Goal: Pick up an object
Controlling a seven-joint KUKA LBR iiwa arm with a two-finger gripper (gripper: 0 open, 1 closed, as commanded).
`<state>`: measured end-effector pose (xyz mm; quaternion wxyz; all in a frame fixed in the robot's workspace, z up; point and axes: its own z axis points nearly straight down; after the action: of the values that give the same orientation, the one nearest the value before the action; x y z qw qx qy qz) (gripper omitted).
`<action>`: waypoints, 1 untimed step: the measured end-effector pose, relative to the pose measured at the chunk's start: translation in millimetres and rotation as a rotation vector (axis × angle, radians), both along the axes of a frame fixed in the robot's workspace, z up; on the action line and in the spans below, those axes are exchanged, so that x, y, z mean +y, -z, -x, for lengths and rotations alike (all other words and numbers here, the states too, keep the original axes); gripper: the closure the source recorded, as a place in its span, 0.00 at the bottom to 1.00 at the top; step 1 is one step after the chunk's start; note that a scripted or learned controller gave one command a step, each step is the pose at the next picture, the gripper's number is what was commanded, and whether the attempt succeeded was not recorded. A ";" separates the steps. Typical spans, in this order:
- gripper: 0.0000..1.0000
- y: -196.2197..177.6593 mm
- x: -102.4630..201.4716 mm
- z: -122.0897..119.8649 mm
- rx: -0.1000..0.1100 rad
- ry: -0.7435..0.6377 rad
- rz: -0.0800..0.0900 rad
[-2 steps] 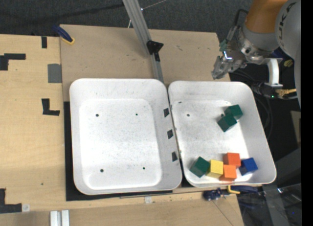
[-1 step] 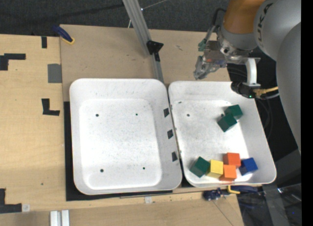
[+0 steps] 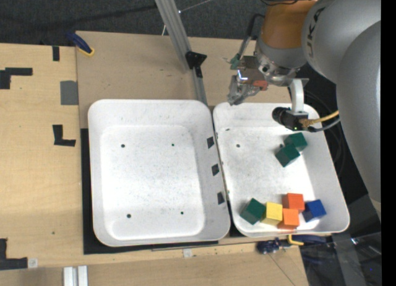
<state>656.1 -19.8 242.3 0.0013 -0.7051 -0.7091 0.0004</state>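
Note:
My gripper [image 3: 236, 95] hangs over the far left corner of the right bin [image 3: 253, 170], just above its rim, under the orange-banded wrist. Nothing is visible in it. Two dark green blocks [image 3: 288, 153] lie touching near the bin's right side. Along the near edge sits a cluster: a green block [image 3: 252, 210], a yellow block [image 3: 273, 212], two orange blocks [image 3: 293, 209] and a blue block [image 3: 314, 209]. All the blocks lie well below and to the right of the gripper.
The left bin [image 3: 148, 167] sits beside the right one, their rims meeting in the middle. A slanted metal pole [image 3: 176, 25] comes down to the bench just left of the gripper. A black fitting with a cable [image 3: 291, 117] hangs over the right bin's far edge.

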 end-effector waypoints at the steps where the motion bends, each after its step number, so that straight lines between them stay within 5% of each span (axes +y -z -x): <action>1: 1.00 -1.3 45.3 0.4 -0.001 -0.001 0.000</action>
<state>655.6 25.4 243.7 0.0009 -0.7050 -0.7093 -0.0001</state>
